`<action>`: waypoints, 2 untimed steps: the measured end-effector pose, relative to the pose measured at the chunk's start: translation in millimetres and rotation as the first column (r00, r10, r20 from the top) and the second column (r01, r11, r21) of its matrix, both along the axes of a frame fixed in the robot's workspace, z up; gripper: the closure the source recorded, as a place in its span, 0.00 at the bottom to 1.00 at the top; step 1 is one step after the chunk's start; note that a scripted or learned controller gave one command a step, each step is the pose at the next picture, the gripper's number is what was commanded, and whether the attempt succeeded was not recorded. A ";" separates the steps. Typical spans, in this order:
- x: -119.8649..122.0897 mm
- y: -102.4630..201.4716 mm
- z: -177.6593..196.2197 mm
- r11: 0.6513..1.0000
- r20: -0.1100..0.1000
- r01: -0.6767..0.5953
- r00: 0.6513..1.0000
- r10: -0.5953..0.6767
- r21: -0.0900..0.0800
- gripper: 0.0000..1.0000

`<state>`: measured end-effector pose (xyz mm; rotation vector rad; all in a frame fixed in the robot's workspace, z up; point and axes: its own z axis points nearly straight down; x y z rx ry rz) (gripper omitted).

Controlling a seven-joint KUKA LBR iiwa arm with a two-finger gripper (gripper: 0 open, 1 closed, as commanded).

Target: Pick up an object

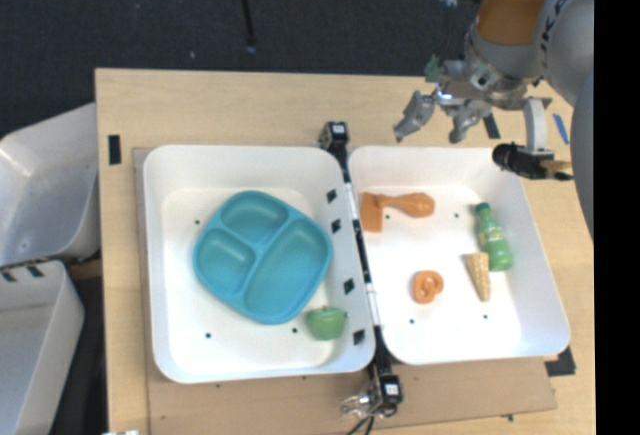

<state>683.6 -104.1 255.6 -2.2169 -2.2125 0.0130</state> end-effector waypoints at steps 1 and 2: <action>2.1 0.2 9.2 1.000 0.014 -0.002 1.000 0.002 -0.002 0.00; -4.2 6.5 -45.1 1.000 0.010 -0.002 1.000 0.002 -0.003 0.00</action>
